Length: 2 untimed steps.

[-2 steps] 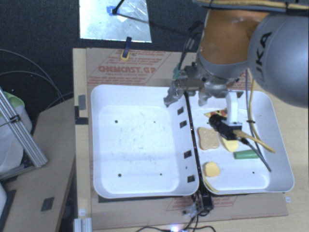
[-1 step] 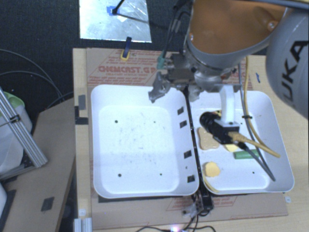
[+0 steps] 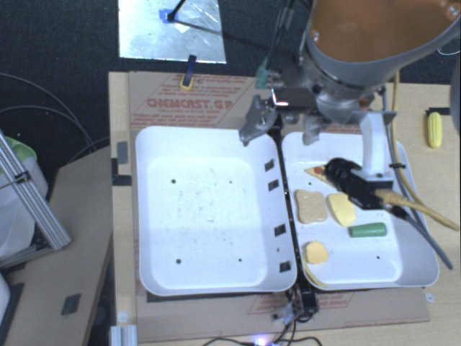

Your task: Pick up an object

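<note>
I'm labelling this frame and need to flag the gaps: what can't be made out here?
All in the camera view:
- Orange wedge in the right bin: its right end is covered by the robot's wrist hardware.
- Right bin's far rim: partly hidden under the gripper and arm.
- Yellow item on the bench: too small to identify.
- Arm: cut off by the top edge.

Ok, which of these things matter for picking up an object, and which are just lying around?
For the job:
end effector
right white bin, holding a tan bread-slice shape, a yellow block, a green cylinder, a yellow round piece and an orange wedge

Lying about:
left white bin
small yellow object on the bench
blue-and-yellow clip
silver sheet
</note>
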Each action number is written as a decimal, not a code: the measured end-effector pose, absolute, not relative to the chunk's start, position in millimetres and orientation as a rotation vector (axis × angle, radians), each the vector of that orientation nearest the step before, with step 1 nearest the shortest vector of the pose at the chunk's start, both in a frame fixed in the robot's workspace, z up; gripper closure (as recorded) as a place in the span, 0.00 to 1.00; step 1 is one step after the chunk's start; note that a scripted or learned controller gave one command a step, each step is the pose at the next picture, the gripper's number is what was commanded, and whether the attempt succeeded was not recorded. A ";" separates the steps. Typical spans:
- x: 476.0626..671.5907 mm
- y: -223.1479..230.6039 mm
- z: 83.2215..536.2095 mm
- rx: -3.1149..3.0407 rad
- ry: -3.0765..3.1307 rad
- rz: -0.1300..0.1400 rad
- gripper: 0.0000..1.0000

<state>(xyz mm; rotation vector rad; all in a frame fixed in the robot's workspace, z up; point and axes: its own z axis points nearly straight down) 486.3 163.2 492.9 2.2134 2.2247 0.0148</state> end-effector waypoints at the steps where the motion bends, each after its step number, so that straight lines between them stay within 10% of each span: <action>1: 487.4 163.6 500.6 2.208 2.230 0.012 1.00; 2: 488.0 163.8 511.4 2.202 2.235 0.015 1.00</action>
